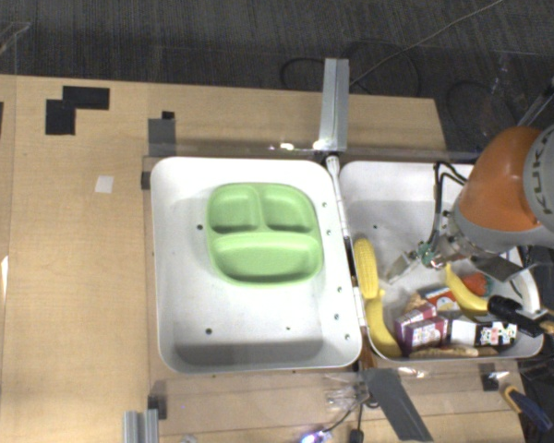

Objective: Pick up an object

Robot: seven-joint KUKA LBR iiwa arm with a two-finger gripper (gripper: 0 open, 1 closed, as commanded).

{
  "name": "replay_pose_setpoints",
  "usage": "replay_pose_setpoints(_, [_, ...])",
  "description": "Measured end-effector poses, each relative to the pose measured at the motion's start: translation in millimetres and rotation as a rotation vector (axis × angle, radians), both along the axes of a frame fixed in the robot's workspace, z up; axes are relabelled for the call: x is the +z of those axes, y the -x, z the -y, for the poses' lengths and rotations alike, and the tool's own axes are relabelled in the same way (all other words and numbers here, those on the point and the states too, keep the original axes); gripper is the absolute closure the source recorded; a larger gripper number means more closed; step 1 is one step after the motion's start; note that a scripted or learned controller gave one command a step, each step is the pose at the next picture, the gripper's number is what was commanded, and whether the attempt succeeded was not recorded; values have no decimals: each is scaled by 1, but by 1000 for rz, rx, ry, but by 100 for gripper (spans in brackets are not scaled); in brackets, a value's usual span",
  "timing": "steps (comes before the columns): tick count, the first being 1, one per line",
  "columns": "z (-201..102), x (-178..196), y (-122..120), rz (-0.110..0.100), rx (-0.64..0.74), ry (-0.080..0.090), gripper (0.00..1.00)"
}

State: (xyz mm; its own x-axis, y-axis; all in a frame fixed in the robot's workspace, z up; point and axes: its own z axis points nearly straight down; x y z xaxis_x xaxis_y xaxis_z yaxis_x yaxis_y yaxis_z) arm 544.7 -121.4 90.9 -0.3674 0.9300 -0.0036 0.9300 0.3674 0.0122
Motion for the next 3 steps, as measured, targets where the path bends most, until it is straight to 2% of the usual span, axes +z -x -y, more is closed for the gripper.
replay_pose_setpoints(1, [-28, 14, 4, -4, -16, 5, 0])
replay_pose_setpoints(2, [41, 0, -12, 3, -110, 2, 0])
replay_pose_setpoints(3, [38, 12, -15, 8, -106, -1, 100])
